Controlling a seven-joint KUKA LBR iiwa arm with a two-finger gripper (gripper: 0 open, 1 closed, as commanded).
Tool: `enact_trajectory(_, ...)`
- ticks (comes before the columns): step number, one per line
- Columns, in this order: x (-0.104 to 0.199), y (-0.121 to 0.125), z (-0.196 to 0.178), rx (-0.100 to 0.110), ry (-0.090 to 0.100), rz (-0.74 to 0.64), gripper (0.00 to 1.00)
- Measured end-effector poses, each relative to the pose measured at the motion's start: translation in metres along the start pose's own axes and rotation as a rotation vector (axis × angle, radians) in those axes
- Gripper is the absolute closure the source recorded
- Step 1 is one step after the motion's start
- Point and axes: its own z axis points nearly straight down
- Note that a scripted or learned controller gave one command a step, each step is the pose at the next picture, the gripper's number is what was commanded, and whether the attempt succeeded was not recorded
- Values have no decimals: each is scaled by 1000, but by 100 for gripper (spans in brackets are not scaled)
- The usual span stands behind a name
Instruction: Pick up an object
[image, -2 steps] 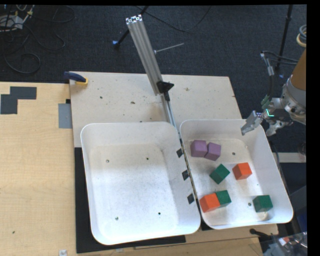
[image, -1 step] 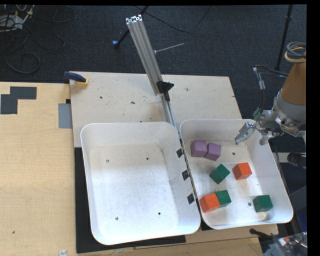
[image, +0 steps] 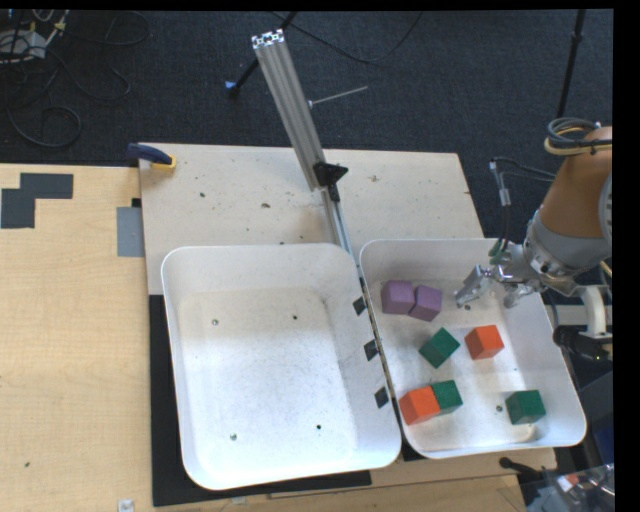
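L bin (image: 200, 275): nothing to note. R bin (image: 560, 425) holds the candidates: purple blocks (image: 411, 298), green block (image: 438, 347), orange/green pair (image: 431, 400), orange block (image: 484, 341), another green (image: 525, 405). Gripper (image: 492, 283) hovers above R bin, fingers apart, nothing btwn them. Risk: blocks sit paired and touching, so fingers may straddle two or nudge one aside. Bench (image: 240, 190) is speckled ply; dark carpet w/ cables beyond.
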Motion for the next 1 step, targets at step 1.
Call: enact_trajectory(1,1,-1,55,0,0,1,0)
